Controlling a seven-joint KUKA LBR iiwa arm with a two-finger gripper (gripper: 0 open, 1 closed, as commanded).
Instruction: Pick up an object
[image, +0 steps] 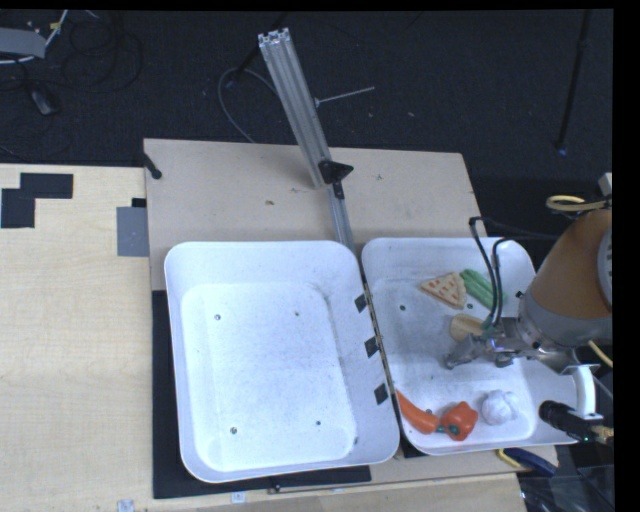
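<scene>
The arm (575, 285) reaches in from the right and hangs its claw (470, 352) low over the middle of the right bin (405, 270). The claw's tips sit just below a tan block (466, 325), close beside it and perhaps touching. Whether the claw is spread or pressed together cannot be made out at this scale, and nothing can be seen pinched in it.

The step in hand looks like the approach to a grasp, with the tan block the likeliest target, since it lies nearest. To do it well, the claw should straddle the block across its narrow side, settle until the tips reach the bin floor, and close only then; a lift straight up would keep it from dragging against the neighbours. The crowding is the risk (the block sits tight among other pieces).

The right bin holds everything. A tan wedge (445, 290) lies toward the far side, with a green piece (480, 287) just beside it on the right. Near the front edge are a slim orange piece (415, 413), a red-orange pepper-like piece (460, 419) touching or nearly touching it, and a white ball-like object (497, 406) just to the right. The left bin (185, 265) shows bare white floor. Both bins rest on the bench (240, 190).
</scene>
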